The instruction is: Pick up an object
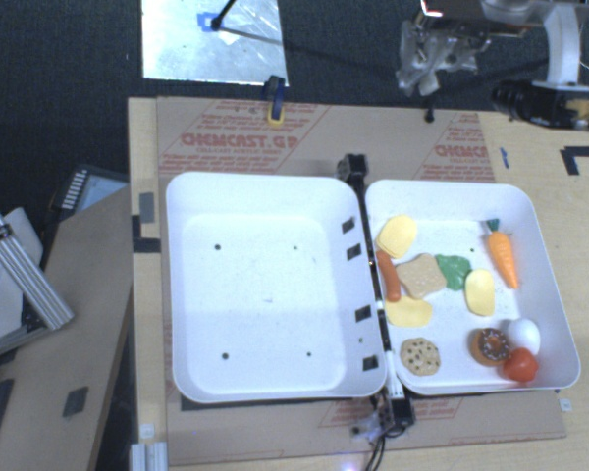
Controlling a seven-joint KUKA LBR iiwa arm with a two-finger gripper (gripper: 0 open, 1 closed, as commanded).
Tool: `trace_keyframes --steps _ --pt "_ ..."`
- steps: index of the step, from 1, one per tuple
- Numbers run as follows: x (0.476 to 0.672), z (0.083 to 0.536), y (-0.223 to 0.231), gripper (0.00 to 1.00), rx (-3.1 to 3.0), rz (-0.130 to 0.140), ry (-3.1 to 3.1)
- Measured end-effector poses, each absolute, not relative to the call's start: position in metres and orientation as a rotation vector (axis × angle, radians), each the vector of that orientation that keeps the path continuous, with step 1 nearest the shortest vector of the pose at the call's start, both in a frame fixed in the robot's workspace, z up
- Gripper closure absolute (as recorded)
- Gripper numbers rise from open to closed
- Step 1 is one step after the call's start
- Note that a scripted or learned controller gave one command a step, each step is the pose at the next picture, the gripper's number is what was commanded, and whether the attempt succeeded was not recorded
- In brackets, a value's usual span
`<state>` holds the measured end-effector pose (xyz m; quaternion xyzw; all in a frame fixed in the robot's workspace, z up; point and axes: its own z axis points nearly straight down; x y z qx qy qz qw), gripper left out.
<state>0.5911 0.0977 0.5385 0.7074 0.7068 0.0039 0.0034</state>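
I see the gripper (pixel 427 67) up at the far right, hanging above the dark floor beyond the bench, well apart from the bins; I cannot tell its state from this blur. All the objects to pick lie in the right bin (pixel 545 253), nearer and below the gripper.

In that bin a carrot (pixel 502 253) lies along the far right side. A yellow slice (pixel 398 235) sits at the far left, with a slice of bread (pixel 422 276) just near of it, touching a green leafy piece (pixel 455 269) on its right. A thin orange sausage-like piece (pixel 388 275) runs beside the left wall, and another yellow piece (pixel 408 312) lies under the bread's near edge. A lemon-coloured oval (pixel 480 291) lies right of the green piece. Along the near side sit a cookie (pixel 420 356), a doughnut (pixel 490 345), a white egg (pixel 523 335) and a red tomato (pixel 519 364), the last three clustered together.

The left bin (pixel 265 283) adjoins it. Both rest on a cardboard sheet (pixel 245 135), where a yellow-and-blue clamp (pixel 275 101) sits at the far edge.
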Motion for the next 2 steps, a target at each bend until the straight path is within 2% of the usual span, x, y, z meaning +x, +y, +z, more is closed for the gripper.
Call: trace_keyframes --steps 1,2 --pt "0.596 0.374 0.123 1.0 2.225 -0.02 2.231" --pt "0.565 0.528 0.126 1.0 2.209 0.026 2.221"
